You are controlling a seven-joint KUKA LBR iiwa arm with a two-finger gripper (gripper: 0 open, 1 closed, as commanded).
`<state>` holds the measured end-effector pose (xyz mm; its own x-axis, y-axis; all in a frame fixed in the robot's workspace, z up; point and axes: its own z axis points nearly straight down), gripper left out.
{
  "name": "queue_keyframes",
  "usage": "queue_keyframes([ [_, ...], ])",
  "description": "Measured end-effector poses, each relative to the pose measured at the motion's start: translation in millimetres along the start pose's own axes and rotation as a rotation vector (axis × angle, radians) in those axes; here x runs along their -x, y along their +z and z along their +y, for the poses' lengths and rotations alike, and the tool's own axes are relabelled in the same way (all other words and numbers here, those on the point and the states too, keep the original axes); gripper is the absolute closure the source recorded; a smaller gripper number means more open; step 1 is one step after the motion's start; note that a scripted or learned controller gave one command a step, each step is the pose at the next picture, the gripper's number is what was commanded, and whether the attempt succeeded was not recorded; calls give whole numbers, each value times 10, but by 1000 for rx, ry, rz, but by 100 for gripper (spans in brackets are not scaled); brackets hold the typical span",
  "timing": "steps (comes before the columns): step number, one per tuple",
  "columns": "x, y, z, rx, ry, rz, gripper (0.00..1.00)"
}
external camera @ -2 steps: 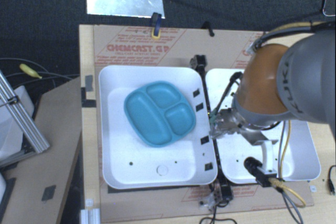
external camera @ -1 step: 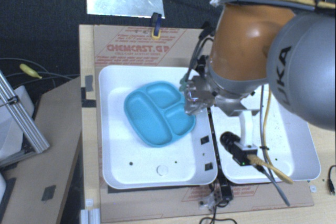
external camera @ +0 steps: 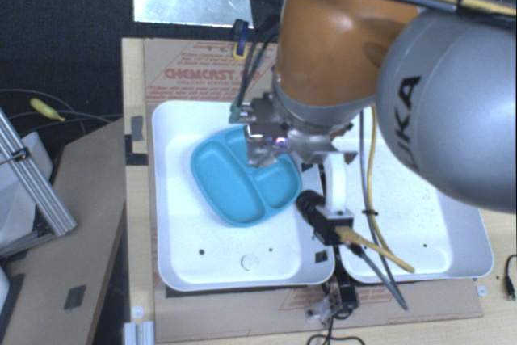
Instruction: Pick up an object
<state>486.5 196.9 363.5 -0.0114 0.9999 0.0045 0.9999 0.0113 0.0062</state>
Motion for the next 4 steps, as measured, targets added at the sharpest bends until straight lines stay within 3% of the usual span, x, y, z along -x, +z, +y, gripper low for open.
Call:
queue_keyframes([
  [2,44,-189,16,1,-5,-2,100],
  [3,656,-872,4,3,15,-3,100],
  [4,1333,-694,-8,-5,17,-5,100],
])
